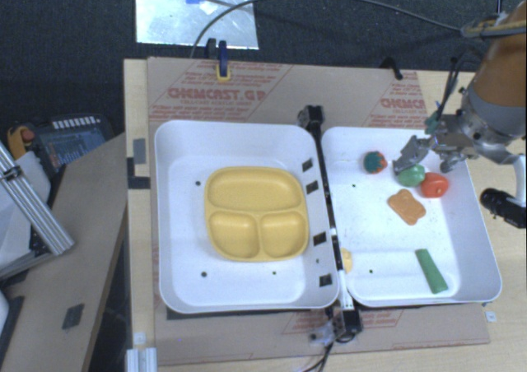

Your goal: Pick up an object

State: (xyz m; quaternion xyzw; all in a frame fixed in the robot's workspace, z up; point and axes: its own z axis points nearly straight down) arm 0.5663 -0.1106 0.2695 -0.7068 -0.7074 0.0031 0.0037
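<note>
In the right bin lie several small objects: a teal and red ball, a small green piece, a red piece, an orange block and a green stick. My gripper hangs over the bin's far right part, just above the green and red pieces. Its fingers stand apart, one finger over the green piece. Nothing sits between them.
The left bin holds a yellow three-compartment tray. A black divider with clips runs between the bins. The grey arm with its orange band enters from the upper right. Cables cross the dark floor behind the bench.
</note>
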